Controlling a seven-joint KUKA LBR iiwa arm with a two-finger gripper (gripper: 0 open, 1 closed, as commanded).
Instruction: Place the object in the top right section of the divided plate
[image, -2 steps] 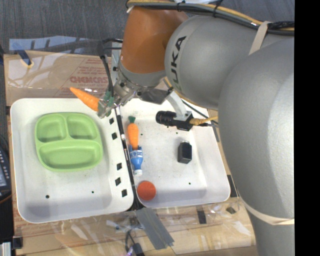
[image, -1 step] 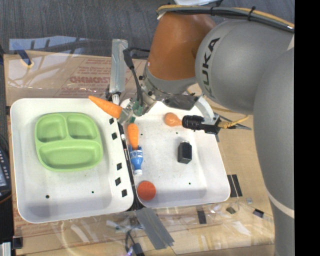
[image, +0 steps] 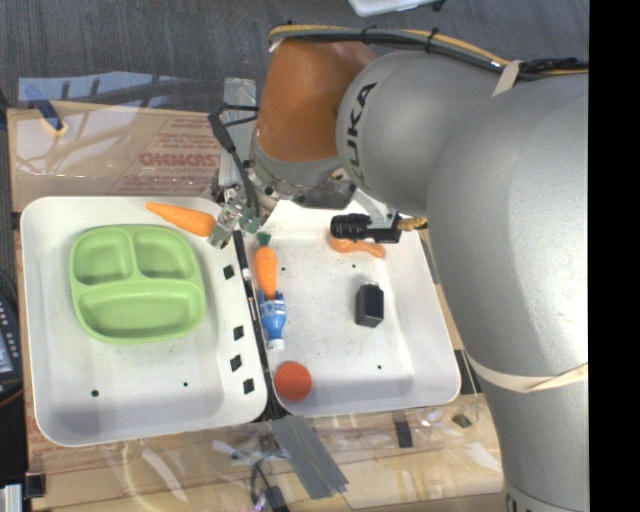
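A green divided plate (image: 137, 283) lies in the left bin (image: 60, 400), with its top right section (image: 166, 255) bare. An orange carrot (image: 180, 217) lies just beyond the plate's far edge, near the bin's back right corner. My gripper (image: 235, 215) hangs over the wall between the two bins, right at the carrot's thick end. Whether it touches the carrot is unclear. A second carrot (image: 265, 268) lies in the right bin (image: 420, 370), just below the gripper.
The right bin also holds a blue and white bottle (image: 273, 318), an orange ball (image: 293, 380), a black block (image: 369, 304) and an orange piece (image: 357, 246) at the back. My large grey arm covers the right side.
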